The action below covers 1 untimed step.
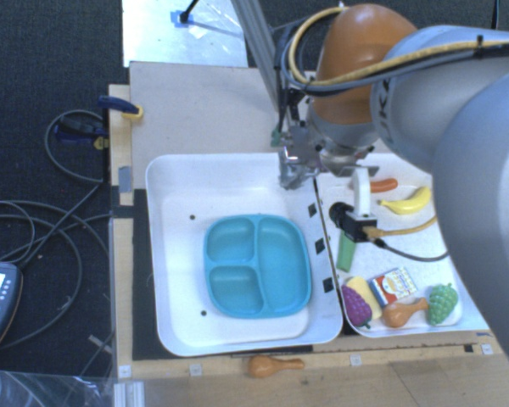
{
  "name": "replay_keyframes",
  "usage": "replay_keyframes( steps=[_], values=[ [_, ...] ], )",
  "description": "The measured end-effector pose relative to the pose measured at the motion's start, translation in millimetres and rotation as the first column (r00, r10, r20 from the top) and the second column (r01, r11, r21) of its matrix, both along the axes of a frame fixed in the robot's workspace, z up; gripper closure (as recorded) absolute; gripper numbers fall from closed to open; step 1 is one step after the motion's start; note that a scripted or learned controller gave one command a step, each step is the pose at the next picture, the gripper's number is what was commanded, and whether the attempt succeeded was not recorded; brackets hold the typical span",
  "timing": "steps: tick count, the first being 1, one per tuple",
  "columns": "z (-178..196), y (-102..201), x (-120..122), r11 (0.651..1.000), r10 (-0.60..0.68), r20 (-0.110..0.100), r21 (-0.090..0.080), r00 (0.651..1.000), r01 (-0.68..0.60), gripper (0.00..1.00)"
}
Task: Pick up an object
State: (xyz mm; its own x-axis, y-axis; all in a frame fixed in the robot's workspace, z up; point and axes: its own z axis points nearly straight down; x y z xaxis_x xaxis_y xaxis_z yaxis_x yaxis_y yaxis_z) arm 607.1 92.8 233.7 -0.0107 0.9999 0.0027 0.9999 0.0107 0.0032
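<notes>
My gripper (291,176) hangs over the back right corner of the left bin (174,227), close to the wall between the two bins. Nothing shows under it. In the right bin (424,244) lie a yellow banana (409,201), a red-orange piece (383,185), a green stick (346,251), a purple fruit (356,304), a small printed box (394,285), a green grape bunch (442,303) and a brown drumstick (399,313). The arm's wrist covers the back of that bin.
A blue divided plate (257,265) lies in the middle of the left bin. A second brown drumstick (276,365) rests on the bench in front of the bins. A black cable part (349,220) hangs over the right bin.
</notes>
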Motion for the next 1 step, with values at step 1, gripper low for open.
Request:
replay_keyframes(
  steps=[1],
  values=[
    [-0.8,-3.7,-0.2,1.000,-0.004,-0.002,-0.003,1.000,0.004,0.00]
  ],
)
